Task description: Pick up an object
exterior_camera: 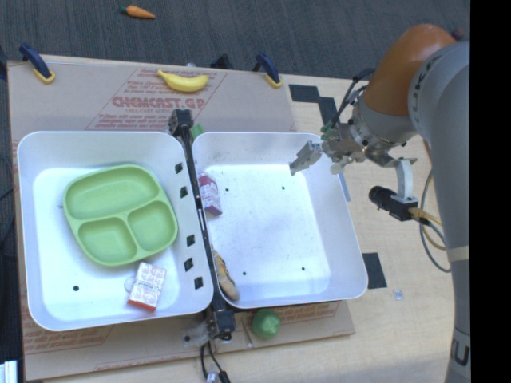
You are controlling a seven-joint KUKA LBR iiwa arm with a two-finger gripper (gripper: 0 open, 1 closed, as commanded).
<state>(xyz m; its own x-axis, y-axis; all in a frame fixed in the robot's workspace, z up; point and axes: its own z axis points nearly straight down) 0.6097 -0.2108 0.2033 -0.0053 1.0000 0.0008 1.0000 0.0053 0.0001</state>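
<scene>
My gripper [313,155] hangs over the far right corner of the right bin [343,238], with nothing seen in it. A red and white packet [209,193] lies against that bin's left wall. A tan, peanut-like piece [225,278] rests near the bin's front left corner. In the left bin [32,238] sits a green divided plate [120,213], with a small red and white box [147,286] in front of it. All of these lie well to the left of the gripper.
A yellow banana [184,80] lies on the cardboard behind the bins. A green ball [266,323] sits in front of the right bin. An orange carrot [140,11] is on the floor. Blue clamps [268,68] hold the board's back edge.
</scene>
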